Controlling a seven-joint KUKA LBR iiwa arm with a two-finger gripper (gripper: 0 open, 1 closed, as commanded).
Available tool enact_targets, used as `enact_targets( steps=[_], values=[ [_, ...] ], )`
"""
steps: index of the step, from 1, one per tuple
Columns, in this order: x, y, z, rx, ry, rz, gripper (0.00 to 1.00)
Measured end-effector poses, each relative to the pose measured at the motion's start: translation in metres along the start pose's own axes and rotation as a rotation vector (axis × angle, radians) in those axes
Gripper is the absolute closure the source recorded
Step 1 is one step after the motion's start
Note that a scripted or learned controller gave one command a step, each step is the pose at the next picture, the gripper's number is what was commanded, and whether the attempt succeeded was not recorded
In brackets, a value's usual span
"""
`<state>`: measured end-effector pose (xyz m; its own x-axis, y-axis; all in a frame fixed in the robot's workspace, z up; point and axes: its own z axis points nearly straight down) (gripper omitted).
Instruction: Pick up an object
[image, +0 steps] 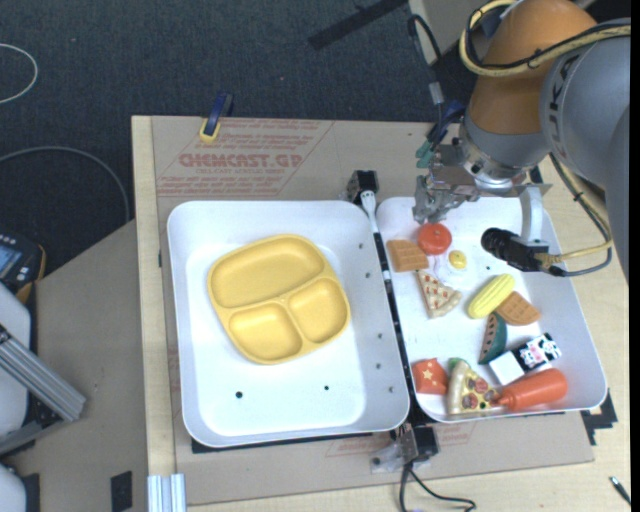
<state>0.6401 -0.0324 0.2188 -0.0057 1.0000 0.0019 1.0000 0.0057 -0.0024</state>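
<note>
The grey two-finger gripper (432, 210) hung just at twelve o'clock of the small round red plastic tomato (435, 238) in the right white bin (585, 345); I cannot tell its state.

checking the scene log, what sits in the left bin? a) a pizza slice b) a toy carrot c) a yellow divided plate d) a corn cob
c, the left bin holds a yellow divided plate with three compartments, while the toy carrot, corn cob and pizza slice all lie in the right bin.
</note>
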Motion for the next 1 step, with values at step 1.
enact_targets(
  steps=[1],
  values=[
    [0.0258, -0.0129, -0.0041, 0.000, -0.001, 0.003, 1.00]
  ],
)
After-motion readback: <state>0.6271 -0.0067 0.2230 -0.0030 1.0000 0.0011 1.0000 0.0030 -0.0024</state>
